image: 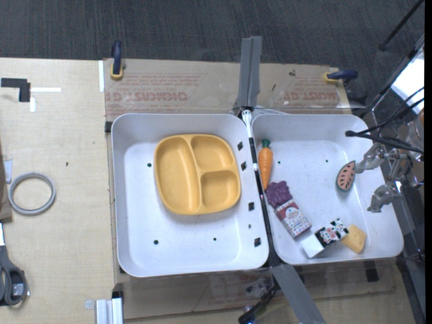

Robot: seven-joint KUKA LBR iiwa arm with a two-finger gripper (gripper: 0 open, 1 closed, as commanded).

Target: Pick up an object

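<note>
At the right edge of the frame the gripper point(375, 181) hangs over the right bin point(317, 150), its fingers point(368, 162) spread apart and holding nothing. The watermelon slice point(345, 176) lies just left of it, inside that bin.

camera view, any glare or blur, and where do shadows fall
Camera view: bright blown-out patch at the upper right edge; the hand looks slightly soft against the right bin; the yellow divided plate in the left bin is sharp, casting a faint shadow along its lower edge; the carrot and other toys are evenly lit.
</note>
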